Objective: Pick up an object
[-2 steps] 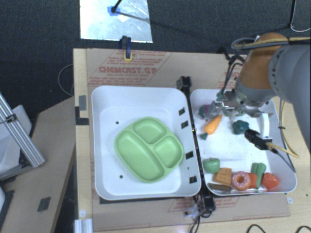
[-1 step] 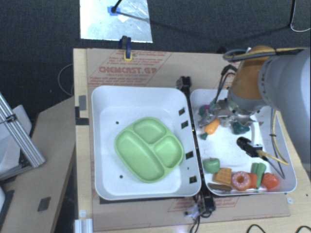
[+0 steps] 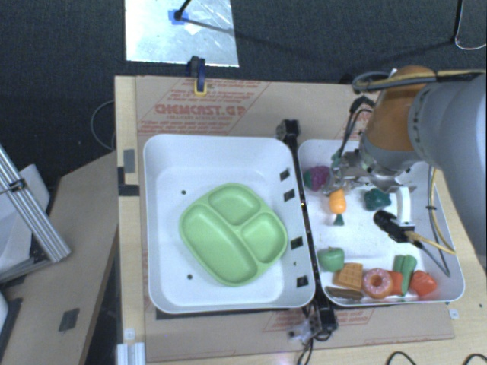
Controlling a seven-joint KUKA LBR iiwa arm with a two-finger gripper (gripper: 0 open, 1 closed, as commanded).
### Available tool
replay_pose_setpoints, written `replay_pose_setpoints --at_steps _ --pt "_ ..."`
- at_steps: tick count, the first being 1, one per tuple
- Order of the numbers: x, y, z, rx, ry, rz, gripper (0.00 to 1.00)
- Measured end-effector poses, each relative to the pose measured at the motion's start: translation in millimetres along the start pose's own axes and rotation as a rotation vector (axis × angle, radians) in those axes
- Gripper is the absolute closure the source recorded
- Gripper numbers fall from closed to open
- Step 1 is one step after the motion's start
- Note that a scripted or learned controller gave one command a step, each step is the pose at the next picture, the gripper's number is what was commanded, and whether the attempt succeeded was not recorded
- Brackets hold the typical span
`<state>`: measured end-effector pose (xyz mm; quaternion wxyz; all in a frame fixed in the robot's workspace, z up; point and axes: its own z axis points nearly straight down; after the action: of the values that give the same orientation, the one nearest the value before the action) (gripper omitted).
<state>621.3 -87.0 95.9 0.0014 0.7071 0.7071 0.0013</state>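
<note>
Gripper (image 3: 348,175) over right bin (image 3: 449,226), finger spread unclear; orange carrot (image 3: 336,204) just below, purple toy (image 3: 317,176) beside.

The big grey arm (image 3: 449,120) is cut off at the right edge and hides the right bin's (image 3: 358,238) far corner.

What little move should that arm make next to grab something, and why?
Probably lower straight down a little: the pincer hangs just above the orange carrot toy in the right bin, with the purple toy beside it.
</note>
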Motion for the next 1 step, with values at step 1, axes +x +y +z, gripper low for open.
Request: replay_pose_setpoints --at_steps 1 --pt "-0.7 7.1 -64.2 -0.005 -0.001 -0.004 1.00"
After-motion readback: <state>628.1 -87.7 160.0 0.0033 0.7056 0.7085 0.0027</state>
